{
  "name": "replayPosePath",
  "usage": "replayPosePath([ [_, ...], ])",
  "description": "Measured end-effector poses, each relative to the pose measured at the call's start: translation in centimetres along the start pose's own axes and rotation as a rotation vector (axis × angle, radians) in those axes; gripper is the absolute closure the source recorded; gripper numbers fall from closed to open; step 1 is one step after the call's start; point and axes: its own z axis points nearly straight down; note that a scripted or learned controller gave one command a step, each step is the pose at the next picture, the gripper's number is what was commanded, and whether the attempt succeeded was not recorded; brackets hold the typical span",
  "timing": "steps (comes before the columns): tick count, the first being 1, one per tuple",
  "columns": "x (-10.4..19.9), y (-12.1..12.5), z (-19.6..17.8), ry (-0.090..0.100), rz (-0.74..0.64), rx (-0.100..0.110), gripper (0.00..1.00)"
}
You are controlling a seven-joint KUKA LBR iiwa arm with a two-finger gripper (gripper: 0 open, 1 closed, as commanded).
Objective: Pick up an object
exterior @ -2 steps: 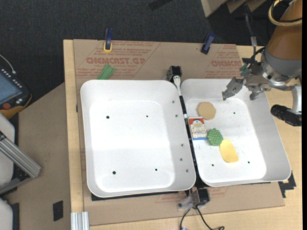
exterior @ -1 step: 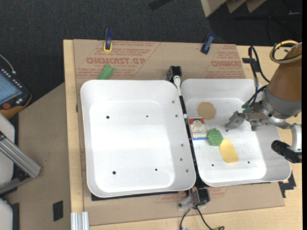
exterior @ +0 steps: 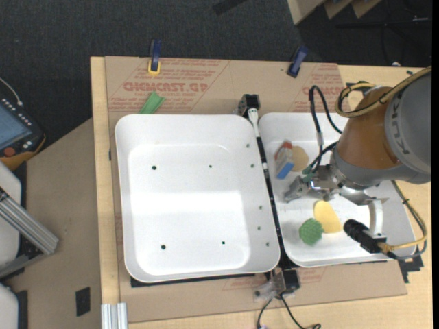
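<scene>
My gripper hangs low over the middle of the right bin, its metal fingers pointing left, with nothing visible between them. Just above and left of it lies a small pile: a red and white piece, a tan piece and a blue piece. Below the gripper rest a yellow object and a green fuzzy ball, close together near the bin's front. The arm's orange band and grey body cover the bin's right part.
The left bin is bare white with several small dark holes. A green scrap lies on the cardboard behind it. Blue clamps hold the board's far edge. Black cables loop over the right bin's back.
</scene>
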Motion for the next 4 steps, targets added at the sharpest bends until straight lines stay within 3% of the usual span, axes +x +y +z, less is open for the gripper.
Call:
replayPosePath([
  [1,-0.1,-0.1,-0.9,0.001,0.002,0.001,1.0],
  [2,5.3,2.5,-10.5,0.002,-0.007,-0.007,1.0],
  [3,10.7,3.3,-15.3,0.004,-0.006,-0.002,1.0],
  [4,2.7,0.6,-14.5,0.0,0.009,0.008,1.0],
])
